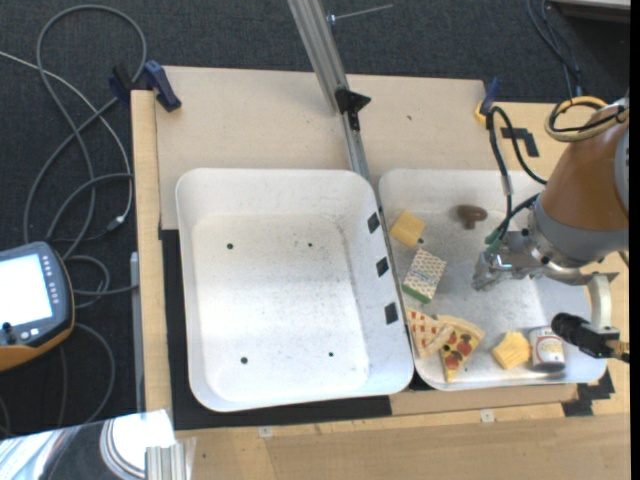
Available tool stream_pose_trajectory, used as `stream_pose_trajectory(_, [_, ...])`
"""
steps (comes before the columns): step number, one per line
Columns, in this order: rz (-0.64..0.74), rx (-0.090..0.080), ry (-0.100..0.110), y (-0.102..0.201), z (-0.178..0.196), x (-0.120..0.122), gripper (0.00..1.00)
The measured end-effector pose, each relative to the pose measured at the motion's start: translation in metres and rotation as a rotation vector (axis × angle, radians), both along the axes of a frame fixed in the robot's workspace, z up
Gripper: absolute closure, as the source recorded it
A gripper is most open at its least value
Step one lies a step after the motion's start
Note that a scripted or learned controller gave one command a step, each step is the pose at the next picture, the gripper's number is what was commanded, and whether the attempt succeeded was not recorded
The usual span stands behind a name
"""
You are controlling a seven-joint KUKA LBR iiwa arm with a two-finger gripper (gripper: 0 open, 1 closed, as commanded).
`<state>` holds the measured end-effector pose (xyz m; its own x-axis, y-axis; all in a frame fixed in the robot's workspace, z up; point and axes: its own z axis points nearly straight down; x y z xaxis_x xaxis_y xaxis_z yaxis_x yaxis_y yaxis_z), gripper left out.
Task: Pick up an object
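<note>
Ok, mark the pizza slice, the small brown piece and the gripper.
pizza slice (450, 342), camera view, on its topped middle.
small brown piece (470, 213), camera view, on its top.
gripper (489, 271), camera view, at its fingertips above the right bin floor.

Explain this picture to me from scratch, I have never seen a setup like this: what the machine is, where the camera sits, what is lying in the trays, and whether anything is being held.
The one camera looks down at a slant on a wooden bench bearing two shallow white bins. The machine is a grey robot arm with an orange band, reaching in from the right over the right-hand bin. Its two-finger gripper hangs over the bin floor; nothing shows between its fingers. In that bin lie a yellow foam cube, a small brown disc, a green-and-white checked block, a toy pizza slice, a yellow wedge and a small round red-and-white object. The left-hand bin holds no objects.
</note>
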<state>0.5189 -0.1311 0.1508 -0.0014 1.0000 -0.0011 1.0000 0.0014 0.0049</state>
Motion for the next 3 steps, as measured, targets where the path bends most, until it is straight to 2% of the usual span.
stream_pose_trajectory(1, [0.001,-0.001,-0.003,-0.005,0.059,0.01,1.0])
stream_pose_trajectory(2, [0.001,-0.001,-0.002,-0.006,0.103,0.007,1.0])
stream_pose_trajectory(3, [0.006,0.003,0.002,0.044,0.11,0.008,1.0])
